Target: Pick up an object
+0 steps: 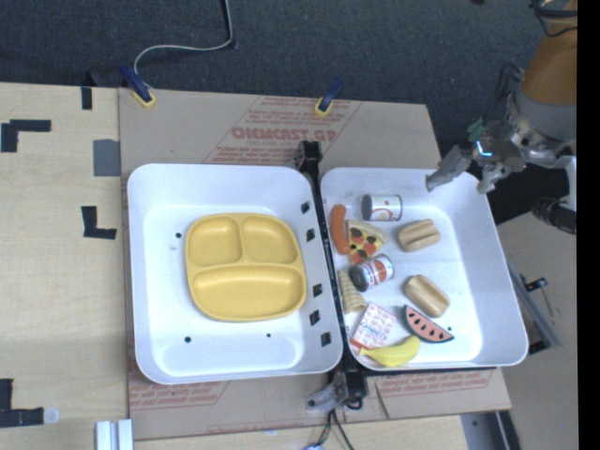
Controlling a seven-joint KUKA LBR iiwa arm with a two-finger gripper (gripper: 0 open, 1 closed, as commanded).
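Over on the right of the camera view, I've got the arm (548,73) reaching in, orange band above the wrist, and the end effector (466,169) hangs over the far right corner of the right bin (487,251). Its two fingers (444,174) look spread apart, nothing between them, so I'm holding nothing at the moment.

Below it, the right bin carries all the pickable stuff. Nearest the end effector I see a small can (382,207) lying on its side, and just right of that a bread roll (418,235). Along the left wall there's a hot dog sausage (337,227), touching a pizza slice (365,240). A second can (373,272) lies mid-bin, with an ice cream cone (352,295) beside the divider. Another bread roll (427,295) sits toward the right. At the near end I've got a red and white packet (374,326), a banana (393,352) along the near wall, and a watermelon slice (428,326) just beside them.

The left bin (159,251) holds a yellow divided plate (247,265), flat, about centred.

Both bins sit on brown cardboard (272,129) on the table (56,251), held by two blue and yellow clamps (138,86) at the far edge.
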